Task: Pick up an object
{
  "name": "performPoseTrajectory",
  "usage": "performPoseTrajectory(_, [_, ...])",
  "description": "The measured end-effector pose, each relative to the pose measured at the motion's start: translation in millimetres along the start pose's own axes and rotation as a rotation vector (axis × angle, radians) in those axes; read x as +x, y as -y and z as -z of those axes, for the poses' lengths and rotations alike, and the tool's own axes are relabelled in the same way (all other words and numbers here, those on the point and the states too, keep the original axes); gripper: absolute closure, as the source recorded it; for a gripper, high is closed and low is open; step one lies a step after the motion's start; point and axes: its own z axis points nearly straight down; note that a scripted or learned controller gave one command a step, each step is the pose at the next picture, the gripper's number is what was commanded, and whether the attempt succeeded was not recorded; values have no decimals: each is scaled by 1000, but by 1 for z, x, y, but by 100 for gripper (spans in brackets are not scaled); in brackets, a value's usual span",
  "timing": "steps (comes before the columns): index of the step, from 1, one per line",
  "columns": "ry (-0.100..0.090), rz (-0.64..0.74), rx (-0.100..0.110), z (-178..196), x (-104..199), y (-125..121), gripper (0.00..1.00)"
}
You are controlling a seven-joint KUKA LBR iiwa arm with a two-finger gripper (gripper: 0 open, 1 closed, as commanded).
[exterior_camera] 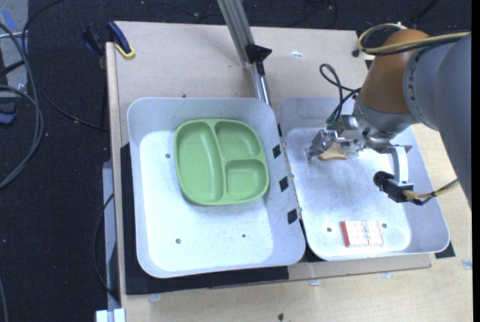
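Nearest the camera, in the right-hand shallow white plastic bin (431, 234), a small flat red-and-white printed packet (362, 233) lies close to the front wall, well apart from the arm. Beside it, the left-hand white bin (150, 163) holds a pale green plastic plate with three compartments (222, 161), lying flat toward its back half. Further in, the grey arm with its orange band (390, 76) reaches down into the right bin, and its two-finger gripper (327, 147) sits low over the bin floor near the back left part. A small tan object (334, 155) shows right at the fingertips; it appears to be touching them, but the view is too blurred to tell whether the claw is spread or closed around it.
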Motion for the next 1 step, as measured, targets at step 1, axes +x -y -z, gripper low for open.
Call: performPoseTrajectory(1, [3, -1, -12, 14, -1, -3, 100])
